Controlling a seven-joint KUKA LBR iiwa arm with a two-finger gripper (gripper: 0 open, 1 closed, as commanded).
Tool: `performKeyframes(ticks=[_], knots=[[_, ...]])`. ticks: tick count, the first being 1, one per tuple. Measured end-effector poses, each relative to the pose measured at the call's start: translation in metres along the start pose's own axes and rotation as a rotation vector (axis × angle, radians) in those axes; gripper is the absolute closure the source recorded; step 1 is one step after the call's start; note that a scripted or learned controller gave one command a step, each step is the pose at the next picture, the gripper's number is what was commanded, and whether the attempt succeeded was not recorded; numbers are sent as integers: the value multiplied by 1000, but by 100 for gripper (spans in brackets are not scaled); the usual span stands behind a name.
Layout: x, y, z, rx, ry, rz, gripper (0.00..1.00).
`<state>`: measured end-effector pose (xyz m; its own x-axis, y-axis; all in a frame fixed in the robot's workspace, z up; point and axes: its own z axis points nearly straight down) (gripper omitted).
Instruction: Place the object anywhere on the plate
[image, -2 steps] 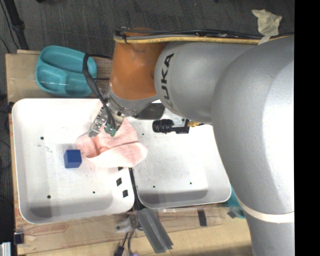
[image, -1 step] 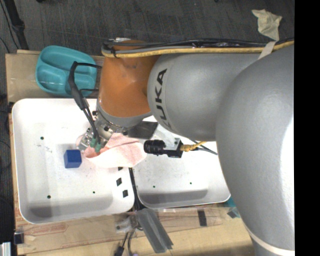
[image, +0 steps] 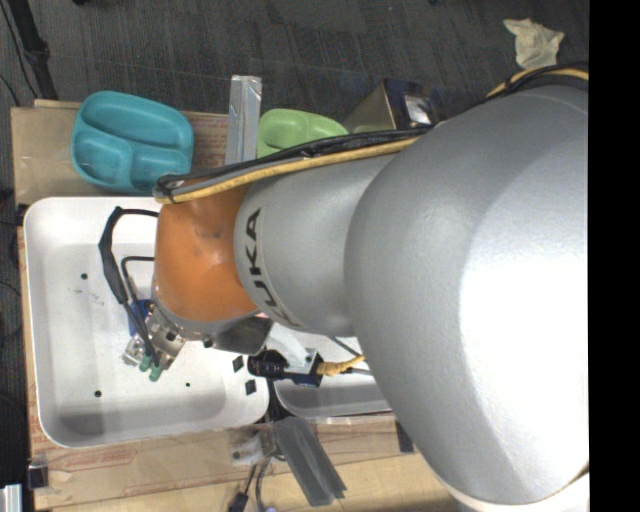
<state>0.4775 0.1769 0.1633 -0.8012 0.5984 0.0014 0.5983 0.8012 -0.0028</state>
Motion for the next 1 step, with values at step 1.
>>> performKeyframes(ticks=[1], knots=[[-35, 5, -1, -3, -2, -31, 100]])
